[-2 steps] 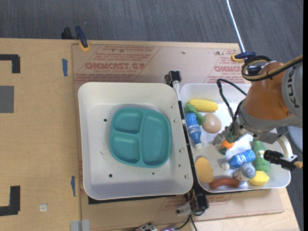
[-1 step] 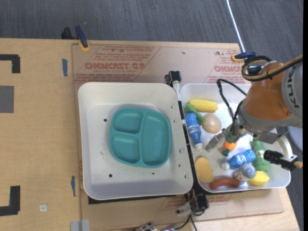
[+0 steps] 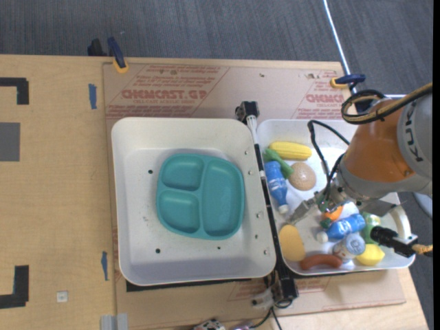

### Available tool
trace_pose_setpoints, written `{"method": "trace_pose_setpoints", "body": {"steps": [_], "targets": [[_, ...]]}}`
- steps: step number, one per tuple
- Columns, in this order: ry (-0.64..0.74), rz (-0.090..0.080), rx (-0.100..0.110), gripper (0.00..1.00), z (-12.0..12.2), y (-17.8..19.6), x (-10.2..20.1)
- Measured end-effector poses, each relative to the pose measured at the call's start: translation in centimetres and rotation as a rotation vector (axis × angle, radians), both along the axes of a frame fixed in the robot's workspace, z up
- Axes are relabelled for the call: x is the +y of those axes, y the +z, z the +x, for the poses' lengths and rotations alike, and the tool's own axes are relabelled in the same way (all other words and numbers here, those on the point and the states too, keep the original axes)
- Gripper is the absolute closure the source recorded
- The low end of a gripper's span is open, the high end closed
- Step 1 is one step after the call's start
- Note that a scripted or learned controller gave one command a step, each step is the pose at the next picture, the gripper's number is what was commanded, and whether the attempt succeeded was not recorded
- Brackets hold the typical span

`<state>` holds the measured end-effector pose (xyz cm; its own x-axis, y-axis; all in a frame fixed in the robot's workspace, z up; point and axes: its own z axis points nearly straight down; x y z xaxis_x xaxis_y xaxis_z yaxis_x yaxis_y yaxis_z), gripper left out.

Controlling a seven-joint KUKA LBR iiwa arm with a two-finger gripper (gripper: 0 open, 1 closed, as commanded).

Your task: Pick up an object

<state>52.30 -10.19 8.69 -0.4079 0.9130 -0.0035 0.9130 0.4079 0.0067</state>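
Arm point(image 3: 385, 150) lowered into right bin point(image 3: 402, 218), fingers point(image 3: 328, 203) among toys beside orange piece point(image 3: 333, 214); spread or pinching, cannot tell. Nothing lifted yet. Teal tray point(image 3: 201, 194) in left bin point(image 3: 130, 184).

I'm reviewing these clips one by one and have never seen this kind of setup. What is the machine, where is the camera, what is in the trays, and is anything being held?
The single picture comes from a fixed camera above the bench, looking down at a slant. The grey and orange shape on the right is a robot arm reaching in; its gripper hangs low over the right bin. Whether it grips anything cannot be told from here.

Two shallow white bins sit side by side. The left bin holds a teal divided plate. The right bin holds a jumble of toy food and small items: a yellow corn cob, a blue bottle, a beige egg-like ball, a sausage, a lemon.

The job is to pick up one object.
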Motion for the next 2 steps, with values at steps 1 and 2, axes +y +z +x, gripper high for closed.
{"method": "trace_pose_setpoints", "body": {"steps": [1, 2], "targets": [[0.353, -0.003, 0.002, 0.00, 0.4, 0.0, -2.6], [0.316, -0.002, 0.001, 0.00, -2.0, 0.0, 0.3]]}}
